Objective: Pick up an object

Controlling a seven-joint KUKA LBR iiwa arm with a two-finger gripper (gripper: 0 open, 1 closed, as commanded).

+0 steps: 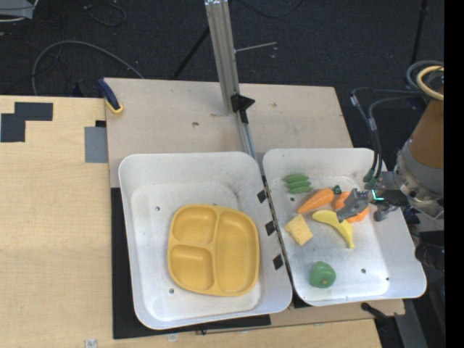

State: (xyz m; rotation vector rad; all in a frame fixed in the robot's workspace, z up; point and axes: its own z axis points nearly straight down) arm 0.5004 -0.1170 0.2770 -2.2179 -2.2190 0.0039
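The arm [428, 140] reached in from the right edge of the view, and its gripper [357, 203] sat low in the right bin [377, 281], among the toys near the bin's middle. Whether it was wide, narrow or holding anything could not be told, since its dark tip merged with the pieces under it. Taking the banana [338, 225] as the landmark: the gripper was just above and right of it, touching or nearly touching its upper end. The carrot [316, 200] lay tilted just up and left of the banana, and a second orange piece [355, 214] showed beside the gripper, just right of the banana. The green pod [296, 183] lay farther up and left, beyond the carrot. The cheese wedge [299, 230] sat just left of the banana. The green ball [322, 274] rested below the banana, well apart from it. Far to the banana's left, the yellow plate [214, 249] lay flat in the left bin [145, 194]. Both bins sat side by side on the desk [174, 114].
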